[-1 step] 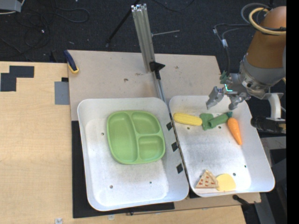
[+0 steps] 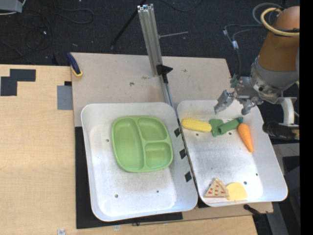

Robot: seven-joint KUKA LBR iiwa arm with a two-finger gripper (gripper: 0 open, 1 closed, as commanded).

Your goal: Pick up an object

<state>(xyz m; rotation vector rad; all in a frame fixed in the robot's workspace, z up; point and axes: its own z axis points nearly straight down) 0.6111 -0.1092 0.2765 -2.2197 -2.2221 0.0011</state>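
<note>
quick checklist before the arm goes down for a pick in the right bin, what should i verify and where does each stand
1. Fingers carry nothing: ok, the gripper is open above the right bin's far edge.
2. Nearest target: ok, the green toy lies just below the gripper.
3. Room around the target: not ok, the corn touches its left end and the carrot sits at its right.
4. Gripper centred over the target: cannot tell from this slant.
5. Other items out of the way: ok, the pizza slice and yellow piece lie at the near edge.
</note>
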